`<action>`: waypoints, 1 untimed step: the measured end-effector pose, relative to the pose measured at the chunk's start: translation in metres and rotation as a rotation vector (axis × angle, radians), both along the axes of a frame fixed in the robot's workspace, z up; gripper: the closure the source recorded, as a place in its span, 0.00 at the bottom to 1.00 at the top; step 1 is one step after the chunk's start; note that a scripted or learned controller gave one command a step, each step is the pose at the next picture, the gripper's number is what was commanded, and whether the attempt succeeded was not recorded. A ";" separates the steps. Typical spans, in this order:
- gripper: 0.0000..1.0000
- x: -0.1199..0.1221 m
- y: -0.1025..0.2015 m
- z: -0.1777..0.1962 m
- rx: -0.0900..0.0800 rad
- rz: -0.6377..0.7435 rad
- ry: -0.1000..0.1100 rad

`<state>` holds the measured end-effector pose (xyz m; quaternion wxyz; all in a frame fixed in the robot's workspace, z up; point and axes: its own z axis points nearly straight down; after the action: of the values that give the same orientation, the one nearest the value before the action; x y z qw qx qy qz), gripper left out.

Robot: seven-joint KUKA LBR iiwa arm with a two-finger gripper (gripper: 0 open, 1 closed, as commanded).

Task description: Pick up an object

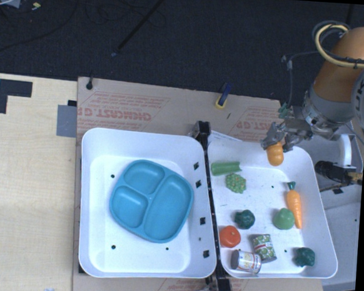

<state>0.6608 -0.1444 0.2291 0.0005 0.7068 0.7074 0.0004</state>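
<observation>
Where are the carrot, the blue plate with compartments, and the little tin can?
carrot [295, 208], camera view, middle of its orange body.
blue plate [127, 203], camera view, floor of its left compartment.
tin can [247, 262], camera view, its silvery side, lying in the right bin.

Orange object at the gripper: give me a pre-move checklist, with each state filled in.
1. Orange object raised above the right bin: ok, it hangs at the far rim.
2. Orange object between the fingers of the gripper: cannot tell.
3. Carrot clear of the gripper: ok.
4. Blue divided plate sits in the left bin: ok.
5. Green cucumber apart from the orange object: ok.
</observation>
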 end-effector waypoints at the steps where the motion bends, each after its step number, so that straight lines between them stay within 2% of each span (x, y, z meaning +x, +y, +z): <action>1: 1.00 -0.038 0.043 0.007 0.002 0.002 0.006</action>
<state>0.6230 -0.1018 0.2360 -0.0026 0.7061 0.7081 -0.0011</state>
